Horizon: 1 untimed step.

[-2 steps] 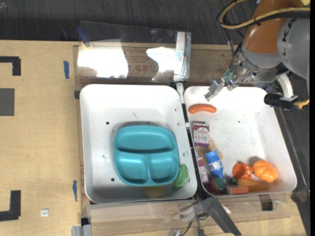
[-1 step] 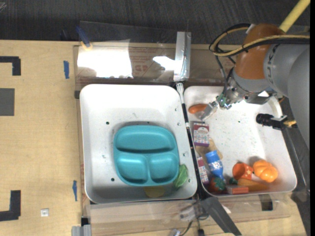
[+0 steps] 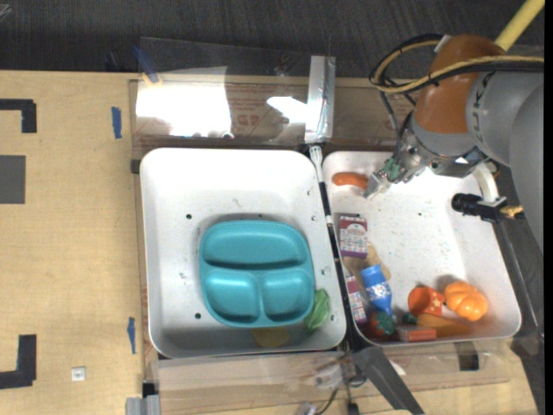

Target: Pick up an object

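Note:
My gripper (image 3: 384, 176) hangs low over the far left part of the right bin (image 3: 432, 223). Just to its left, near the bin's far left corner, lies a small orange sausage-shaped item (image 3: 349, 180), close to the gripper but apart from it. Nothing shows held in the gripper. Along the bin's left wall lie a small pink and white box (image 3: 352, 234) and a blue bottle (image 3: 376, 286). At the near edge sit an orange pumpkin (image 3: 467, 301), an orange cup (image 3: 421, 299) and a carrot (image 3: 439, 324).
The left bin (image 3: 173, 188) holds a teal divided plate (image 3: 257, 271), with a green item (image 3: 320, 309) and a yellow item (image 3: 272, 337) at its near edge. A clear panel (image 3: 233, 102) stands behind the bins. Bare white floor spans the right bin's middle.

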Available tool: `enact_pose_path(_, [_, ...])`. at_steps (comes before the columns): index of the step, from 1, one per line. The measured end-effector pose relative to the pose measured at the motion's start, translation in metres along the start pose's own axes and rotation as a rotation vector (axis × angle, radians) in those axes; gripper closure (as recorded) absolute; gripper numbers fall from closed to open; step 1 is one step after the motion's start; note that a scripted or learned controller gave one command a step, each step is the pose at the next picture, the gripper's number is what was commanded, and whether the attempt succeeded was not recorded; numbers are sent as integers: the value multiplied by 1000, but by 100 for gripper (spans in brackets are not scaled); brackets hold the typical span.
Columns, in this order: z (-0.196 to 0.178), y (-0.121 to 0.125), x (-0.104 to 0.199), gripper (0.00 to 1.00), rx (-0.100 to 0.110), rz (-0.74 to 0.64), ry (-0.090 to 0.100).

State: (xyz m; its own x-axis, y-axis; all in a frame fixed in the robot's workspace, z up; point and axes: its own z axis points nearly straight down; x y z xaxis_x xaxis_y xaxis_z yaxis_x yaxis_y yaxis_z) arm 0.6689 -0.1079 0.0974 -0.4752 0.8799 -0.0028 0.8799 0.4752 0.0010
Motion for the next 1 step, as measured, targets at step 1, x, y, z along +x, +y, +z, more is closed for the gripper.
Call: enact_pose_path(1, [-89, 37, 68, 100, -5, 393, 1])
